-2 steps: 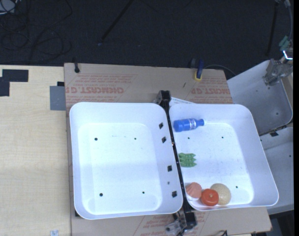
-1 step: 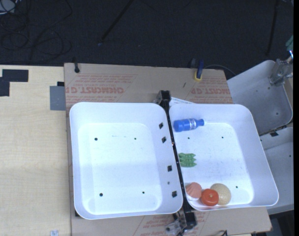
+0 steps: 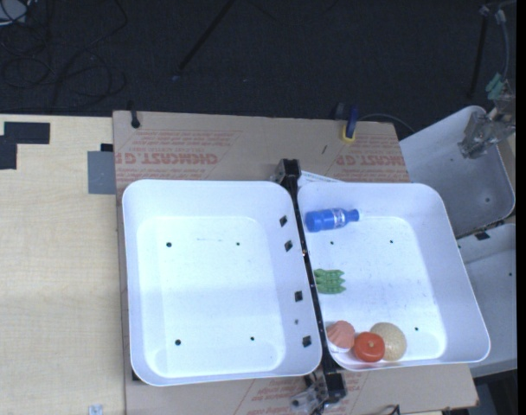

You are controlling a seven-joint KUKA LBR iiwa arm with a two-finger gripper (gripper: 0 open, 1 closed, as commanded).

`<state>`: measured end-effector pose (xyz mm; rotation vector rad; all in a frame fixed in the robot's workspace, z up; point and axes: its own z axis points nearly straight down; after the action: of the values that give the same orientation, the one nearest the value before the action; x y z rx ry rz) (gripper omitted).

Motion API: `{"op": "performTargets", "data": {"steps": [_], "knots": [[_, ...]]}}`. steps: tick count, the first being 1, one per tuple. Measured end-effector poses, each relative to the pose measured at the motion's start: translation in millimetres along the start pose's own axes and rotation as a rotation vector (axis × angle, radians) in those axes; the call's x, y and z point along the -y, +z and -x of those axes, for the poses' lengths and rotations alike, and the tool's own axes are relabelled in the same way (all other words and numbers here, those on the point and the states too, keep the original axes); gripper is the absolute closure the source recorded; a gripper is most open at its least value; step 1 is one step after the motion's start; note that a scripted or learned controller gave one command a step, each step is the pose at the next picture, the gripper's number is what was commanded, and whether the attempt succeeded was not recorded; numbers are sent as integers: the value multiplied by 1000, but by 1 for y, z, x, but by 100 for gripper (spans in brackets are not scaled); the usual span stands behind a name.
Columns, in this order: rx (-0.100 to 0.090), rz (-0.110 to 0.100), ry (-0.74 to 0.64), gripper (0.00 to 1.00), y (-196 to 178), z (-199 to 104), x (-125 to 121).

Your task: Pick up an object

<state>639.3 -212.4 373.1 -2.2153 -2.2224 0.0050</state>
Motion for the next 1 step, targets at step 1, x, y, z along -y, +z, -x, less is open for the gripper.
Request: {"op": "performTargets", "data": {"steps": [1], "knots": [[1, 7, -1, 100, -37, 0, -5]]}}
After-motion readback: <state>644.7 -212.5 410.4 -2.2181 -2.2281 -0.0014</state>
